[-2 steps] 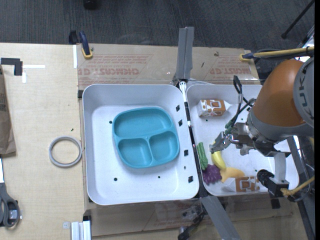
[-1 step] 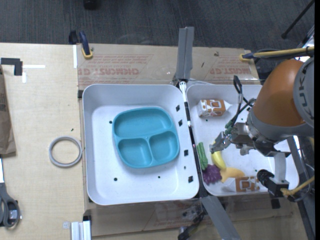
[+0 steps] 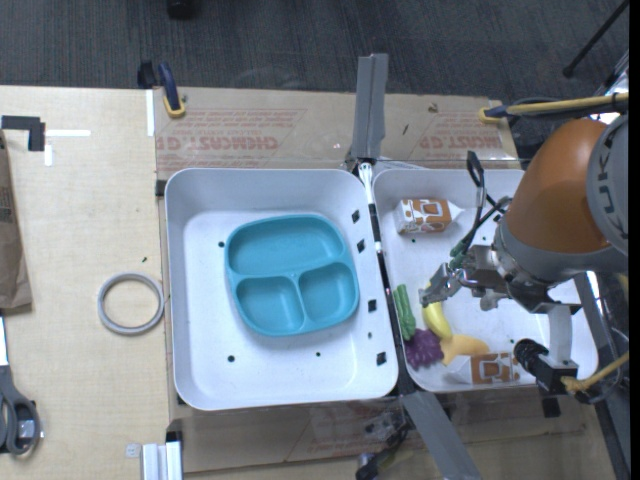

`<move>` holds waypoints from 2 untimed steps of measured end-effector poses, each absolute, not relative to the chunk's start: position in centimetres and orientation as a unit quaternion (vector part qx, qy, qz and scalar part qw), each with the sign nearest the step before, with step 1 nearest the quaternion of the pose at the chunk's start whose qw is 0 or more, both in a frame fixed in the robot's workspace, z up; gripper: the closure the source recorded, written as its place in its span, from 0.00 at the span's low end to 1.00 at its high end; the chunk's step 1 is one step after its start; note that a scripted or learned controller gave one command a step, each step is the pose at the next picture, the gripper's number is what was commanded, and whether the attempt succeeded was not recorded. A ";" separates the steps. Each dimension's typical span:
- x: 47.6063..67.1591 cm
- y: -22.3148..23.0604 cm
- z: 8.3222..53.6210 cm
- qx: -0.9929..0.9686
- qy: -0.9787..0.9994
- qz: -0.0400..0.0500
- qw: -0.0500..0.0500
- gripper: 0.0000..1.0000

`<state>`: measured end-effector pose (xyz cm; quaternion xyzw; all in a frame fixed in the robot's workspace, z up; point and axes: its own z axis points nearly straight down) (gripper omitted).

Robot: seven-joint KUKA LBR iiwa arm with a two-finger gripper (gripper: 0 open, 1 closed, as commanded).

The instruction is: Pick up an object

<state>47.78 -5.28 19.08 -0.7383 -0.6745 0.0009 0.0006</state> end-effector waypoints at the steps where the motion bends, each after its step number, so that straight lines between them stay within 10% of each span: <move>1: 47.8 -5.3 19.1 -0.738 -0.674 0.001 0.001 0.00; 2: 47.6 -10.4 9.0 -0.819 -0.573 0.002 0.002 0.00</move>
